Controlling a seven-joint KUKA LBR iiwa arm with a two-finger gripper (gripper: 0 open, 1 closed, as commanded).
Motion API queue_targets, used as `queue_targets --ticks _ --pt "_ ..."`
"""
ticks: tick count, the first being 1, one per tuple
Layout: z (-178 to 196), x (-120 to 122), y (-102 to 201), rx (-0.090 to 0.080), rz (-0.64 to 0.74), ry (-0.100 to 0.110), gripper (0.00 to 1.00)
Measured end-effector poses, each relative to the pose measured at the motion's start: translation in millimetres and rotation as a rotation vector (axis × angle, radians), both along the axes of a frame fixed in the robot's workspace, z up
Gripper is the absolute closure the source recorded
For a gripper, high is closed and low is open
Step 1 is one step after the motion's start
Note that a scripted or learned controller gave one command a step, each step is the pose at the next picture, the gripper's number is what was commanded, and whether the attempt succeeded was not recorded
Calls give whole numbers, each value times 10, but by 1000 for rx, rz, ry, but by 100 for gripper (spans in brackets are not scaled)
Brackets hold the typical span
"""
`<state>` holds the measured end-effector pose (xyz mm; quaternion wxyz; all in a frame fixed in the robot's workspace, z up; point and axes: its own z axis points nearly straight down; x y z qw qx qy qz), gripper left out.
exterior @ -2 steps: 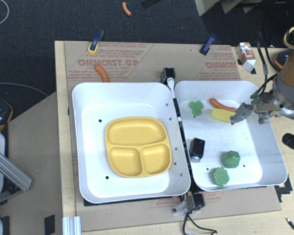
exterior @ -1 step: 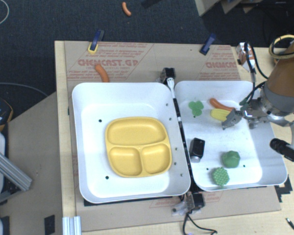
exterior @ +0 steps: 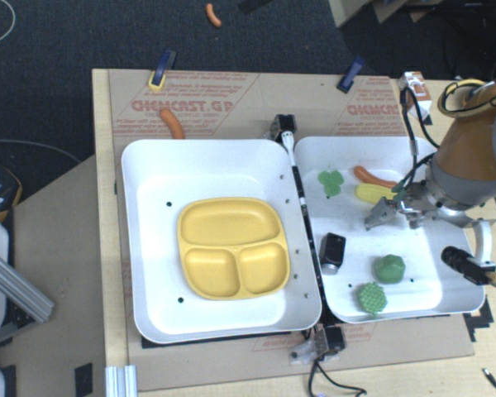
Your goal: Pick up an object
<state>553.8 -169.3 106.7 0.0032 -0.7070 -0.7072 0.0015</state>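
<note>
spreading across most of the view, the bench (exterior: 231, 98) carries a brown sheet with red lettering, and on it sit two shallow white bins side by side. the left bin (exterior: 145, 246) is the bigger-looking of the two and holds a yellow divided tray (exterior: 231, 246), one wide compartment at the far side and two smaller ones at the near side. the right bin (exterior: 430, 292) holds the small things. the arm (exterior: 471, 151), grey with an orange band, comes in from the right and leans over the right bin's far right part. its gripper (exterior: 390, 212) hangs above the white floor just near of a yellow banana-shaped piece (exterior: 370, 193); the dark fingers seem parted with nothing between them, though the angle makes this hard to be sure of. a round green object (exterior: 388, 268) lies near the middle of the right bin, apart from the gripper on its near side. a bumpy light green piece (exterior: 371, 298) sits just near of that, close to the bin's near rim. a leafy green piece (exterior: 331, 181) lies toward the far left of the bin. a black block (exterior: 332, 251) rests by the bin's left wall. an orange sausage-shaped piece (exterior: 372, 175) touches the yellow one on its far side. another orange piece (exterior: 173, 123) lies on the brown sheet beyond the left bin.
</note>
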Motion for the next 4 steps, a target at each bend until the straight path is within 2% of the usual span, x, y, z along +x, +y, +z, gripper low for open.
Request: queue_targets --ticks 1,2,3,4 --pt "-236 -6 9 0 0 -1 0" --pt "-114 3 2 -2 -1 -6 100" --pt "352 -63 25 -5 0 -11 100" --pt "956 -24 103 -5 2 -15 100"
